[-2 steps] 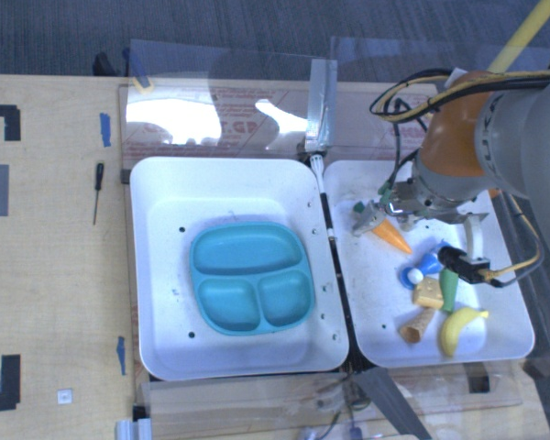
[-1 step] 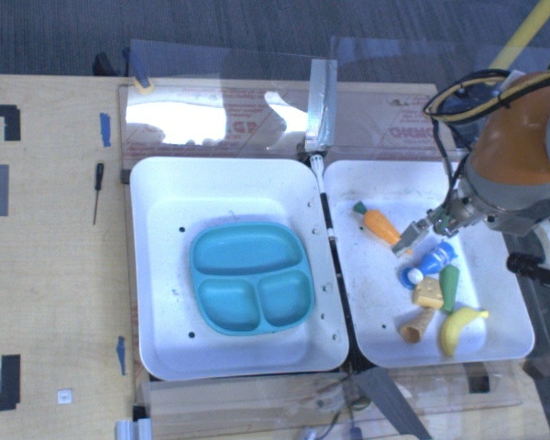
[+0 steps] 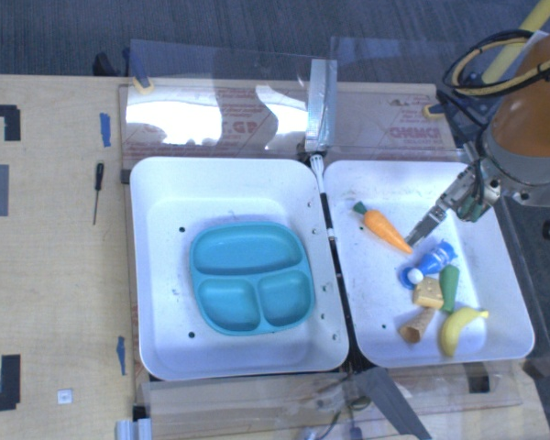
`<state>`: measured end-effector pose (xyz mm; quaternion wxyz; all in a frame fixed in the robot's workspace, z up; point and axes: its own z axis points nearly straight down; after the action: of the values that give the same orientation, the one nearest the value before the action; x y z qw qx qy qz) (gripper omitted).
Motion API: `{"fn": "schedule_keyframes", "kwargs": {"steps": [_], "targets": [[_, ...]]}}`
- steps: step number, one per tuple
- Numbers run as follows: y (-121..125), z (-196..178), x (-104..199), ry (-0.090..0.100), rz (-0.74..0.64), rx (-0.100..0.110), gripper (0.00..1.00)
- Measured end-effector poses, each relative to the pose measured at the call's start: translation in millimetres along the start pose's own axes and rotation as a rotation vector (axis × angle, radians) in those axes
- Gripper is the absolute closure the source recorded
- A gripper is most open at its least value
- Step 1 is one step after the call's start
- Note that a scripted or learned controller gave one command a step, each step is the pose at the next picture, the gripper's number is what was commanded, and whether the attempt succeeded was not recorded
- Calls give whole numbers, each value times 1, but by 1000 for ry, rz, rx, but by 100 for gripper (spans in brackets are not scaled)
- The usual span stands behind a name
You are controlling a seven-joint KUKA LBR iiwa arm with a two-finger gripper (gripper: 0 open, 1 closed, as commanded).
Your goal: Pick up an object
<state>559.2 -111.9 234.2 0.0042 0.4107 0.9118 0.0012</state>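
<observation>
1. Two white bins: the left bin (image 3: pixel 156 246) bears a blue divided tray (image 3: pixel 250 276); the right bin (image 3: pixel 504 246) holds the toys.
2. Gripper (image 3: pixel 420 233) hangs over the right bin, just beside the carrot (image 3: pixel 383 228); nothing shows between its fingers, and their spread cannot be told.
3. Blue bottle (image 3: pixel 429 265), green piece (image 3: pixel 450 285), tan block (image 3: pixel 428 293) and banana (image 3: pixel 458 327) crowd together.
4. Risk: the rounded carrot may roll aside, or a descent into the cluster may catch two toys.
</observation>
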Motion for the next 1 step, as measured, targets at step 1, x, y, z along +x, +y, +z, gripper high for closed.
{"fn": "schedule_keyframes", "kwargs": {"steps": [1], "targets": [[50,95,-19,14,82,11,0]]}}
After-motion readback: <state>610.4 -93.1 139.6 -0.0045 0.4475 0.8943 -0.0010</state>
